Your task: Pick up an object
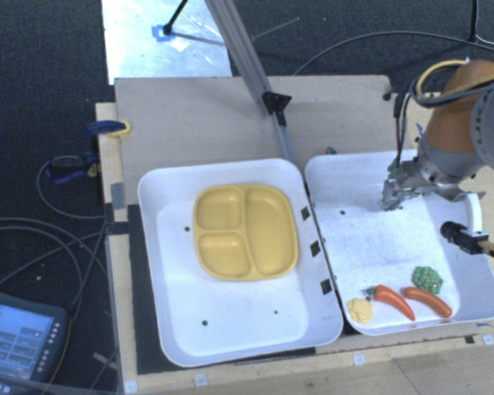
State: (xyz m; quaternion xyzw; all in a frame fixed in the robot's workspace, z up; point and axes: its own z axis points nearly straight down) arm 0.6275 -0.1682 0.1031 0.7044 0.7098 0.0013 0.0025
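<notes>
Claw (392,197) hangs over right bin (347,185) floor, finger state indiscernible, well apart from carrot (394,299), sausage (427,301) and broccoli (426,279) clustered at near wall.

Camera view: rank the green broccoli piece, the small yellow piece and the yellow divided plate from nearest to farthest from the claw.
From the claw, in the right bin's upper part:
1. Green broccoli piece, right bin, near its front right.
2. Small yellow piece, right bin's front left corner.
3. Yellow divided plate, left bin, across the divide.
</notes>
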